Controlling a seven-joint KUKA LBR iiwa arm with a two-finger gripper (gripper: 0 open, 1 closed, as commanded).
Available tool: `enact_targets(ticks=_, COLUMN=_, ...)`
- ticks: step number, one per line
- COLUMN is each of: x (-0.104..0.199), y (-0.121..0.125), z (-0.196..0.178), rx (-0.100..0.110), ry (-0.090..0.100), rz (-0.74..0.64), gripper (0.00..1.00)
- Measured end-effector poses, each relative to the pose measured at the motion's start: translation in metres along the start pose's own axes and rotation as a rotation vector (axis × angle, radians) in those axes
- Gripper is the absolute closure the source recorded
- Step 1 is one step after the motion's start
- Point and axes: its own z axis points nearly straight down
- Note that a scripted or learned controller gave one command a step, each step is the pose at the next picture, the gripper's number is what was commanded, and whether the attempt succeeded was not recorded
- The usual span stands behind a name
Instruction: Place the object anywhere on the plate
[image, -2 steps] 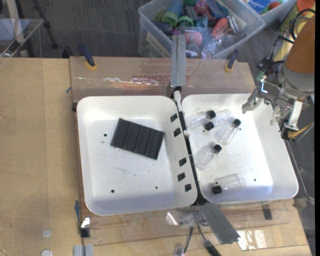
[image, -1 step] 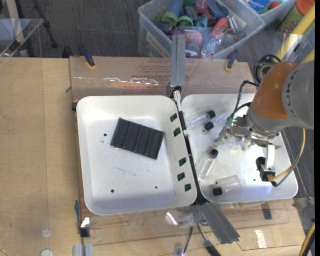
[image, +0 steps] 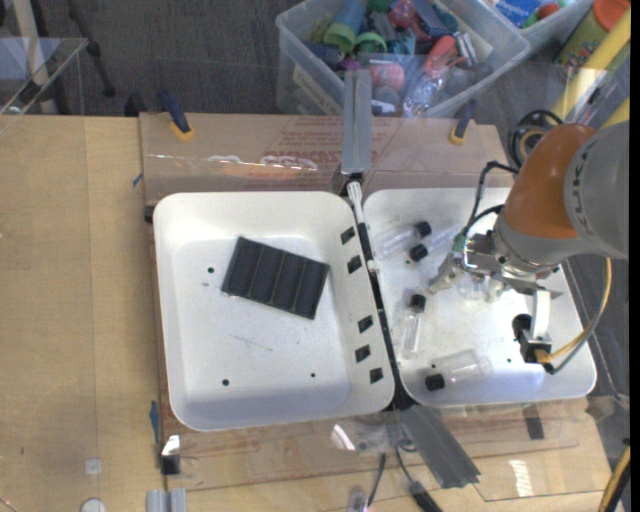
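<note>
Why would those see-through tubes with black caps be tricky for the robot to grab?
The clear tubes look round and lie on their sides, so a nudge would probably roll them. Their shiny surface suggests smooth plastic, likely slippery for the tool. They look thin and hollow, so probably light.

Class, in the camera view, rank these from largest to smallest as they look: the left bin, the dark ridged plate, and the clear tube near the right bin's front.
1. Left bin
2. Plate
3. Tube
</note>
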Motion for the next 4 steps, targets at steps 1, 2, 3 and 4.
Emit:
enact_targets(ticks=1, x=0.028, y=0.051, z=0.000, rx=0.001, ry=-0.001, rz=-0.007, gripper=0.00)
enact_targets(ticks=2, x=0.071, y=-0.026, z=-0.093, rx=0.013, ry=-0.003, rz=0.473, gripper=0.00)
enact_targets(ticks=3, x=0.071, y=-0.026, z=-0.102, rx=0.016, ry=-0.002, rz=0.471, gripper=1.00)
enact_targets(ticks=4, x=0.071, y=-0.026, z=-0.102, rx=0.016, ry=-0.002, rz=0.471, gripper=0.00)
